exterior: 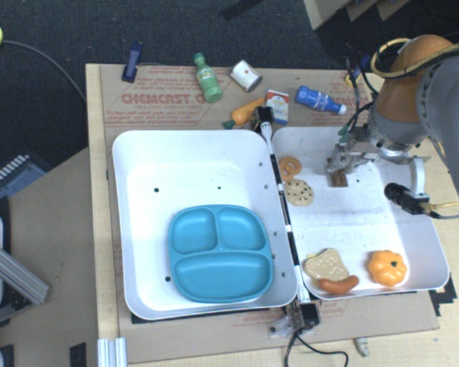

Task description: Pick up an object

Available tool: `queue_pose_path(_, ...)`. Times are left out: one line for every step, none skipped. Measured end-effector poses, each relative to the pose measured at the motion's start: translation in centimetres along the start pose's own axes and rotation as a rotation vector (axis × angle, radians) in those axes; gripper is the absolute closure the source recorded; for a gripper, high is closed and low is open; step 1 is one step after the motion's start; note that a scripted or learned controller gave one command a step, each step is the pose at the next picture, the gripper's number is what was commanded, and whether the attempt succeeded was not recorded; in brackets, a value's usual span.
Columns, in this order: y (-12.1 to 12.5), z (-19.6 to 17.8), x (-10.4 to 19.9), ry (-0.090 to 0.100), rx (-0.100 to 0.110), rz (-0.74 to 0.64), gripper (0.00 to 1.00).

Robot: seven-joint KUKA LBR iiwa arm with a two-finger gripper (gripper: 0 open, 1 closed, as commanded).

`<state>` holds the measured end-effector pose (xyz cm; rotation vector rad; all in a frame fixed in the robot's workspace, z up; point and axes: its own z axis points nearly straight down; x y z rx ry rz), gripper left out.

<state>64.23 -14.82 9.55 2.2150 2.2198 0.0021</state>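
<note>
My gripper [339,173] reaches down into the upper middle of the right bin [413,228], with the grey arm and its orange band [413,60] coming in from the upper right. A small brown shape sits right at the gripper's tip; whether it is an object or part of the gripper is unclear. To its left lie a small brown ring-shaped pastry [290,167] and a speckled cookie [298,193]. At the bin's front edge are a slice of toast [327,264], a sausage [339,284] and an orange pumpkin [387,267].
The left bin [138,174] holds a blue divided plate [220,252]. Behind the bins on the bench lie a green bottle [207,78], a white can [245,75], a small carton [276,105], a blue bottle [319,100] and a carrot [245,114].
</note>
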Motion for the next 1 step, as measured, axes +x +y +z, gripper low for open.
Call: queue_pose_path(-2.42, -9.08, 8.51, 0.004, 0.001, 0.0, 1.0)
